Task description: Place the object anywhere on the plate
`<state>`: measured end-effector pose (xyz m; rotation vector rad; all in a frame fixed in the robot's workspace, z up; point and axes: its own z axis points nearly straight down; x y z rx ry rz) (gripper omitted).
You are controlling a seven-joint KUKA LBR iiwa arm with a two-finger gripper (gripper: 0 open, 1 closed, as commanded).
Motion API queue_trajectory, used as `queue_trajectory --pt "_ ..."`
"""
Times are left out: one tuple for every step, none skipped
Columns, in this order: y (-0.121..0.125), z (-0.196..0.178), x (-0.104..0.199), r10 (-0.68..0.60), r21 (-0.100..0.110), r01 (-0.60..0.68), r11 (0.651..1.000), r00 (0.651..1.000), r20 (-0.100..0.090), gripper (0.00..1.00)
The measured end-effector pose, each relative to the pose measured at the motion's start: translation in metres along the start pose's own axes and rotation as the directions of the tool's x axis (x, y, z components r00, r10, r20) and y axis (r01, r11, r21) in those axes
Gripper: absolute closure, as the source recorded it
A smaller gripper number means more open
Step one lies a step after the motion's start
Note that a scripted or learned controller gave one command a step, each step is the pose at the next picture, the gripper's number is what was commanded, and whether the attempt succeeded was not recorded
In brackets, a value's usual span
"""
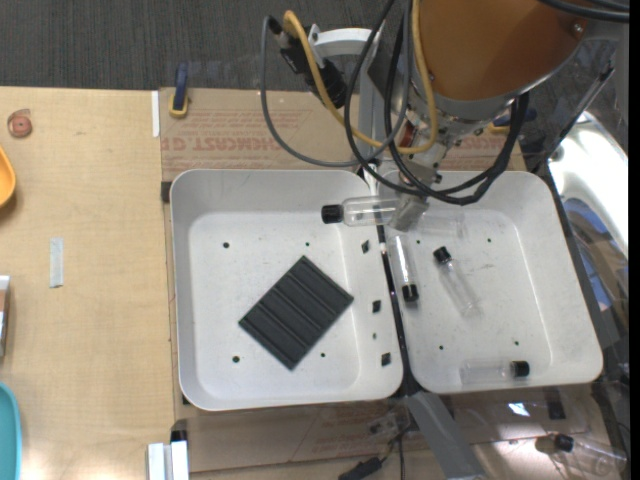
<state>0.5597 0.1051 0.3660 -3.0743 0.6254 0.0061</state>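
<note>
though just beside the clear vial [365, 211], gripper [408, 211] state unclear; dark plate [297, 311] well apart

4 vials [455, 280], 1 plate [296, 311], 2 bins [190, 268].

Blue clamp [180, 88] on cardboard [250, 128] behind bins.

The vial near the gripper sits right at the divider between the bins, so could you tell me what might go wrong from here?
1. The vial is clear and lies across the rim between the bins, so a grasp may slip or knock it into either bin.
2. The plate is dark, flat and tilted in the left bin; a round vial dropped there could roll off.
3. Loose cables hang close to the gripper and might snag.
</note>
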Motion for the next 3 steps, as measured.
queue_trajectory --pt "0.012 0.122 -0.014 -0.196 -0.003 0.196 0.981 0.981 0.002 1.00" --pt "0.012 0.122 -0.014 -0.197 -0.003 0.197 0.980 0.980 0.002 0.00" --pt "0.005 0.098 0.041 0.088 0.000 -0.088 0.996 0.996 -0.002 0.00"
